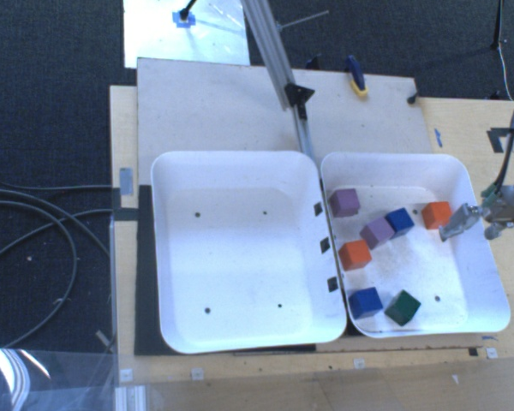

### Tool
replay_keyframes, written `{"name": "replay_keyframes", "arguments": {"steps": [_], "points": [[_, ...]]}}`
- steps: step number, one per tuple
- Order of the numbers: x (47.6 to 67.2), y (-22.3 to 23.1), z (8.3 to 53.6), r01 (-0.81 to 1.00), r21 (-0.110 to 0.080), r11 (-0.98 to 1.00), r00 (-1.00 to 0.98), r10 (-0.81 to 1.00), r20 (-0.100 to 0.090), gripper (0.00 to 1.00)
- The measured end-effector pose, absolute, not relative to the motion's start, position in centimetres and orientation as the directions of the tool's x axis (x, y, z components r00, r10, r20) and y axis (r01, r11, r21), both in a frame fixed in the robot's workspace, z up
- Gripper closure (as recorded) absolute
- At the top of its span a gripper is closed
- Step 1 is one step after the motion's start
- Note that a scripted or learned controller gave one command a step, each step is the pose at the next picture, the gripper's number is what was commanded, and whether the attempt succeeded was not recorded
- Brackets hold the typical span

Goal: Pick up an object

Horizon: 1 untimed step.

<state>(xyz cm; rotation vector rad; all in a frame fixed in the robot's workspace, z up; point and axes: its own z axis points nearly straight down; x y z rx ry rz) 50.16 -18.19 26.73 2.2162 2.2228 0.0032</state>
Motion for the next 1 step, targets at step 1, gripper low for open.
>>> {"name": "replay_keyframes", "arguments": {"steps": [1], "points": [[48.71,-3.65,36.77,1.000,0.010,0.015,-0.015,1.000,0.002,0.00]]}}
